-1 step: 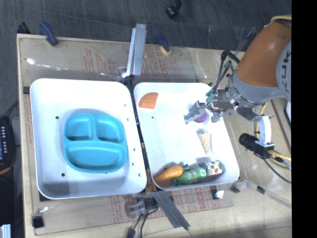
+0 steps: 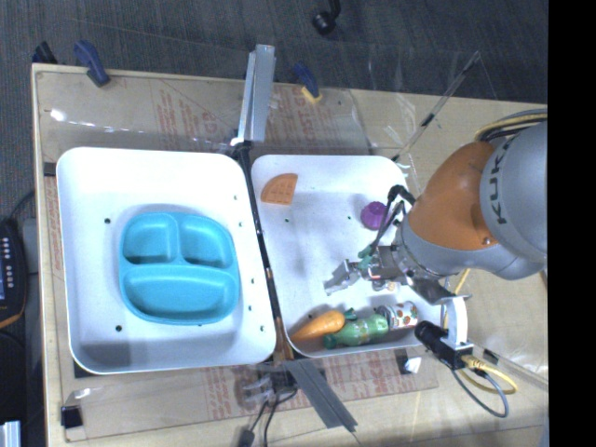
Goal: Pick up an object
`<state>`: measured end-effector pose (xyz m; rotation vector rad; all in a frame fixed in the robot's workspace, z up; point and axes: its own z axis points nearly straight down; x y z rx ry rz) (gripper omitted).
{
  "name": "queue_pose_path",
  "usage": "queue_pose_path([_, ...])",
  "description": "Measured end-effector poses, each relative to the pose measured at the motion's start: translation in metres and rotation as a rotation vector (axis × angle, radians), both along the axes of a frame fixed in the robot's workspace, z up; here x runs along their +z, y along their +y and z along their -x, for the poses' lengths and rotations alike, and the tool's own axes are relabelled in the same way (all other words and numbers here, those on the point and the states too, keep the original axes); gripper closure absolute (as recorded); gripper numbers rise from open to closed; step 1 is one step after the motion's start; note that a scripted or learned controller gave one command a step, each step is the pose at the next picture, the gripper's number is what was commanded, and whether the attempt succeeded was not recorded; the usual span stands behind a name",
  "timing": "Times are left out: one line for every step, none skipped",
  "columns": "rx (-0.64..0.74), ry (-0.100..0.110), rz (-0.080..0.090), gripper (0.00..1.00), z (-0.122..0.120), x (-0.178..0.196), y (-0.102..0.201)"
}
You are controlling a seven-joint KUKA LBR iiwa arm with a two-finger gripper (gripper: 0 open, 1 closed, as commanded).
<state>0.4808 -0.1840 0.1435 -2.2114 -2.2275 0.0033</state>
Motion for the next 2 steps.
queue_pose_path([0.004, 0.000, 0.000, 0.00, -0.056, -0.053, -0.025])
queue_pose_path([0.001, -0.003, 0.000, 0.00, -0.135, -0.051, -0.025])
